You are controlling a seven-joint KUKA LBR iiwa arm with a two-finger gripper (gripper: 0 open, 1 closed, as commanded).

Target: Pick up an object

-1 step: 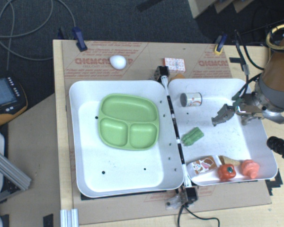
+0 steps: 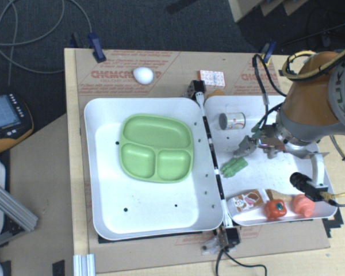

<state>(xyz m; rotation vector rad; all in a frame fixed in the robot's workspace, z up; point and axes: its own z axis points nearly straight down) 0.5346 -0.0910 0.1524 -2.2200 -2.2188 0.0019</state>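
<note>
Two bins are sitting side by side on the tabletop (image 2: 155, 73), the left bin (image 2: 103, 154) touching the right bin (image 2: 218, 105) along a shared edge. A three-compartment tray (image 2: 156, 148) is lying in the left bin, toward its far half. In the right bin, a small can (image 2: 233, 121) is lying on its side near the far wall, and a pickle-shaped toy (image 2: 234, 167) is lying nearer the middle, close to the shared edge. Along the near wall a flat packet (image 2: 247, 202), a tomato (image 2: 276, 209) and a small toy (image 2: 303, 204) are sitting in a row, left to right. The tool (image 2: 247, 145) is hanging between the can and the pickle-shaped toy. Behind the bins, an egg (image 2: 143, 75) and a small box (image 2: 212, 78) are resting on the tabletop.
</note>
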